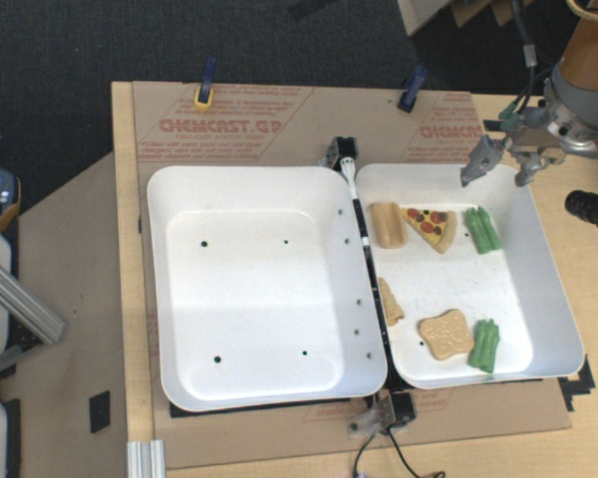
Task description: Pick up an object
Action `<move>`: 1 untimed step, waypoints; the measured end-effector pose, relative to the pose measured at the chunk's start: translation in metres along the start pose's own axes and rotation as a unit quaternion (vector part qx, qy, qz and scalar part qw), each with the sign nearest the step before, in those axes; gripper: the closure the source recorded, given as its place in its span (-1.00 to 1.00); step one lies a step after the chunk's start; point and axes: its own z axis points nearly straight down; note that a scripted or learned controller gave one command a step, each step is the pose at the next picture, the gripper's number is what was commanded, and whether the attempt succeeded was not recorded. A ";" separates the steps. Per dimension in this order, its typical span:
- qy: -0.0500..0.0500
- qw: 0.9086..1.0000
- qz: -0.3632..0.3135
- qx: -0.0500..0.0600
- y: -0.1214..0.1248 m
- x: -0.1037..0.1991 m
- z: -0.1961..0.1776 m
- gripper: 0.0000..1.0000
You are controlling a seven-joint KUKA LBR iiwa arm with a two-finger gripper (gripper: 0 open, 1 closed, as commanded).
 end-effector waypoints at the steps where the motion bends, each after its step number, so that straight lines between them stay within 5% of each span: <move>1: -0.003 1.000 -0.002 -0.010 0.039 -0.002 -0.143 -1.00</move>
